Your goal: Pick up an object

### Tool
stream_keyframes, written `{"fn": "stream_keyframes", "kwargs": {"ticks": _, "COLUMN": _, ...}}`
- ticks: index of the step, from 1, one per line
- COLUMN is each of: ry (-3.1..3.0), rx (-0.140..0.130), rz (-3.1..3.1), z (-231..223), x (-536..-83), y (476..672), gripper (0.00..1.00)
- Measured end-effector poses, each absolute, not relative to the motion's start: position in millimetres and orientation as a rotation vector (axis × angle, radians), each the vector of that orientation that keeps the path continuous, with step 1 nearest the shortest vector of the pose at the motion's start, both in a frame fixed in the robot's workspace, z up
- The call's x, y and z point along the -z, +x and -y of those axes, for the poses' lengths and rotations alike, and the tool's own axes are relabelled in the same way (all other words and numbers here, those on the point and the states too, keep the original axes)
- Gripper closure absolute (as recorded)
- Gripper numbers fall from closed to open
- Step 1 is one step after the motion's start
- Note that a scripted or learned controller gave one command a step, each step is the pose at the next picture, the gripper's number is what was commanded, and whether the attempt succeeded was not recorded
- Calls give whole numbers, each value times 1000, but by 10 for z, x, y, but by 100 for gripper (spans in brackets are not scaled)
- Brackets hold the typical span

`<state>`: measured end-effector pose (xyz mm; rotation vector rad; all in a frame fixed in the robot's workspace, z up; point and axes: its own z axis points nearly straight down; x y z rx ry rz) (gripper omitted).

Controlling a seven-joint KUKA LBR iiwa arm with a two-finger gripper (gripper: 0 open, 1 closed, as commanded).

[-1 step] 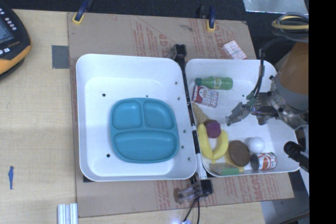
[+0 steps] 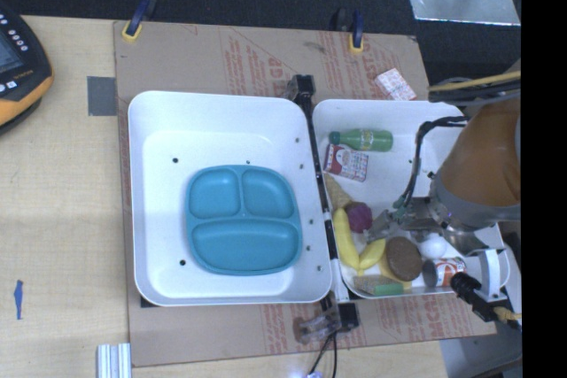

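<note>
The right bin (image 2: pixel 390 112) holds several items: a green bottle (image 2: pixel 361 140), a red-and-white carton (image 2: pixel 345 162), a purple fruit (image 2: pixel 359 216), a yellow banana (image 2: pixel 348 245) and a brown round object (image 2: pixel 403 259). My gripper (image 2: pixel 399 224) hangs low over the bin's near right part, just above the brown round object and right of the purple fruit. The arm's orange band (image 2: pixel 483 159) covers the bin's right side. A blue divided plate (image 2: pixel 244 219) lies in the left bin (image 2: pixel 159 124).
Both bins rest on a cardboard sheet (image 2: pixel 221 57) held by clamps at the back. A yellow-and-black handheld device (image 2: pixel 18 66) lies at the far left of the bench. Cables run along the right bin's right wall.
</note>
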<state>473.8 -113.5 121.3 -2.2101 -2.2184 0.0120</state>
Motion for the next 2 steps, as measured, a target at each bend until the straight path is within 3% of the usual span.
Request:
{"fn": "stream_keyframes", "kwargs": {"ticks": 1, "ry": -2222, "rx": -3, "rz": 2228, "z": 986, "x": -926, "y": 4769, "gripper": 0}}
{"fn": "stream_keyframes", "kwargs": {"ticks": 2, "ry": -2215, "rx": -5, "rz": 2226, "z": 986, "x": -1022, "y": 4758, "gripper": 100}}
